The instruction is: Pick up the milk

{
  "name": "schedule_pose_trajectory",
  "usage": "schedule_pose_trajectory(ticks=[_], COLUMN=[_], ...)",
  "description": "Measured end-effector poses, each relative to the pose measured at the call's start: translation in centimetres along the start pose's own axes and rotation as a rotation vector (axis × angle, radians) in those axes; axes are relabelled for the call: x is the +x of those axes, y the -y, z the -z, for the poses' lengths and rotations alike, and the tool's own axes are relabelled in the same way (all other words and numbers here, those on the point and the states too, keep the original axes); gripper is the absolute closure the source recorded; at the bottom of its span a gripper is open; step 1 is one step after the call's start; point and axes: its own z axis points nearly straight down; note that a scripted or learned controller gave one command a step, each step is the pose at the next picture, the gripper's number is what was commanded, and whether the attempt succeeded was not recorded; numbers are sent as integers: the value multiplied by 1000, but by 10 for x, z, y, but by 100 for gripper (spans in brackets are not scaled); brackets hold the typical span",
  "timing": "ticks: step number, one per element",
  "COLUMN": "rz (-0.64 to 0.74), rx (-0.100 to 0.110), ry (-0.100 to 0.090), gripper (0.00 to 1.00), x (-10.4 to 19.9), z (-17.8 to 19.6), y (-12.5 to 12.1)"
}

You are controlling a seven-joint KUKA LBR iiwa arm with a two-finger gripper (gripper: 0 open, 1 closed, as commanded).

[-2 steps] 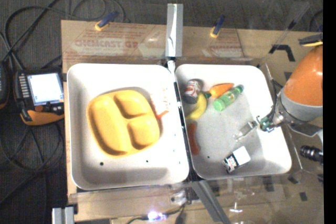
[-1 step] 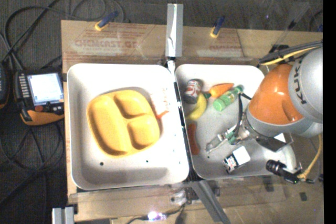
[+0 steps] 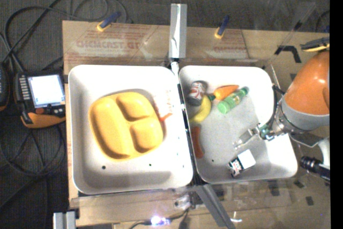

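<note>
So the gripper [image 3: 242, 140] is hovering spread open in the right bin [image 3: 278, 171], holding nothing. The milk [image 3: 243, 161] carton lies just below it, near the bin's front edge.

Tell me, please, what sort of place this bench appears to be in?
Probably a robotics lab set up for pick-and-place trials: two white bins clamped to a board, loose cables across grey carpet, and a handheld control pendant lying beside the left bin.
</note>
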Motion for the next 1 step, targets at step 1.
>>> schedule_pose_trajectory(ticks=[1], rz=[72], rx=[0], ry=[-2], gripper=[0], x=[47], z=[-34], y=[-15])
